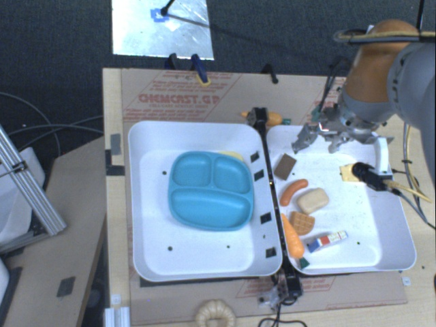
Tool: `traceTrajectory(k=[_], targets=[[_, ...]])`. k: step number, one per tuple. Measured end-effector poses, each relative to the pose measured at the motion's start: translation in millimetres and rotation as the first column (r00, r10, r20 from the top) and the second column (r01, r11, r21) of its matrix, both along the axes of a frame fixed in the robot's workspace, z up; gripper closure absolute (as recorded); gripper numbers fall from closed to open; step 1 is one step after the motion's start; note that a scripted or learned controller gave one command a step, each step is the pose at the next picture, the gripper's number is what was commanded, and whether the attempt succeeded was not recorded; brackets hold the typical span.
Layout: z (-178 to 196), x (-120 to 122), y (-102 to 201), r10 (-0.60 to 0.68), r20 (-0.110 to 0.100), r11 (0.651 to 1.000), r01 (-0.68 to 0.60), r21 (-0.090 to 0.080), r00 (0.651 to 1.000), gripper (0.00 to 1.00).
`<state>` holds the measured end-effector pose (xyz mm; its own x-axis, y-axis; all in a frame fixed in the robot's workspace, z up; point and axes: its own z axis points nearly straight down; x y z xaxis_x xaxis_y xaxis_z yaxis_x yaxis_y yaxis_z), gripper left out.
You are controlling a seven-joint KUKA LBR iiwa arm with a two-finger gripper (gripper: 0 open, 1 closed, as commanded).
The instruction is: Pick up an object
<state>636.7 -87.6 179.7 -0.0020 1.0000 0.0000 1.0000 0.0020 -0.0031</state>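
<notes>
Jaws spread wide, nothing between, above far end of right bin. Just below-left: brown block, sausage, bread roll. Farther left: blue tray in left bin. 2 bins on cardboard-topped bench; dark carpet beyond.

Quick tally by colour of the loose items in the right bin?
Orange: 3, sausage, waffle, carrot
Brown: 1, block
Beige: 1, bread piece
White, red and blue: 1, tube
Yellow: 1, piece
Total: 7

glossy blue plastic tray in matt white bin.
</notes>
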Motion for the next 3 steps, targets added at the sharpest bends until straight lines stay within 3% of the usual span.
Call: traceTrajectory(k=[2, 3], targets=[[-94.3, -3.2, -4.8, -0.003, 0.006, 1.000, 0.003, 0.001, 1.000, 0.00], [-79.3, -0.6, -4.4, -0.001, 0.014, 1.000, 0.001, 0.000, 1.000, 1.00]])
